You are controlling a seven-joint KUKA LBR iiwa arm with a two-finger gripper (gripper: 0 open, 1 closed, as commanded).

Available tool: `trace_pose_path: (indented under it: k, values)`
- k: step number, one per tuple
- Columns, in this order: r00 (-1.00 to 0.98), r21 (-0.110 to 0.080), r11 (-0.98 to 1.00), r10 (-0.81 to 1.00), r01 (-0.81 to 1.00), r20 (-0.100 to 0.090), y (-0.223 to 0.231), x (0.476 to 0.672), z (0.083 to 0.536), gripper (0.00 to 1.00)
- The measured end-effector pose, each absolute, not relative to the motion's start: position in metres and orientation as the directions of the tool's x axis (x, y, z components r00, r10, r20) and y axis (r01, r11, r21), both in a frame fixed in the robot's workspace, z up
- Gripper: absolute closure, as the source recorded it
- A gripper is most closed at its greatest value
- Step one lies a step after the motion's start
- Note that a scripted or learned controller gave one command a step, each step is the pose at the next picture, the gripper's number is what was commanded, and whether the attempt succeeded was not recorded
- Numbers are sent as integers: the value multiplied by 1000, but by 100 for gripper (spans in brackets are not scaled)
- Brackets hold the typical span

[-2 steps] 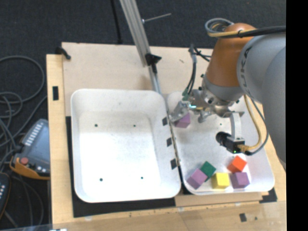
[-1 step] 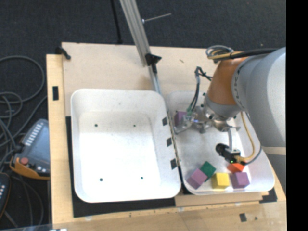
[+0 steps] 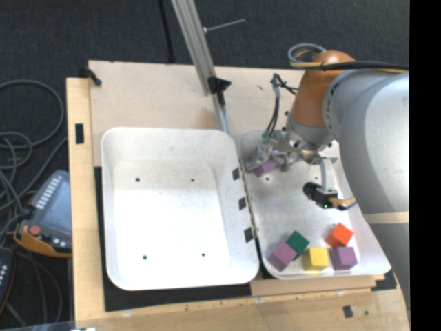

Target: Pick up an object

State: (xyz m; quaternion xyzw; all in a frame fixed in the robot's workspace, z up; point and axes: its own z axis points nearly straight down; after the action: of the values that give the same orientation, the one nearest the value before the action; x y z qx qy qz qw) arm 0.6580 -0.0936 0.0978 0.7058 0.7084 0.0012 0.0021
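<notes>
My gripper point(image 3: 263, 163) is at the far left corner of the right bin point(image 3: 286, 209), reaching in from the right. A small purple block point(image 3: 266, 166) shows between its fingers, and the gripper is shut on it. Whether the block is lifted off the floor or resting on it I cannot tell. Along the bin's near edge lie a green block point(image 3: 298, 242), a purple block point(image 3: 282, 255), a yellow block point(image 3: 318, 258), another purple block point(image 3: 344, 257) and an orange block point(image 3: 340, 235).
The left bin point(image 3: 172, 135) stands beside the right one, the two rims meeting just left of the gripper. A slanted aluminium post point(image 3: 196, 43) rises behind the bins. A teach pendant point(image 3: 48, 212) and cables lie off the bench's left.
</notes>
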Motion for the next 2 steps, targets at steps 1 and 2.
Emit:
trace_pose_path:
  k: [1, 2]
  values:
    - [-8, 2, 8, 1000, 1000, -5, -96, 657, 109, 100]
    - [-8, 8, 8, 1000, 1000, 2, -30, 651, 202, 100]
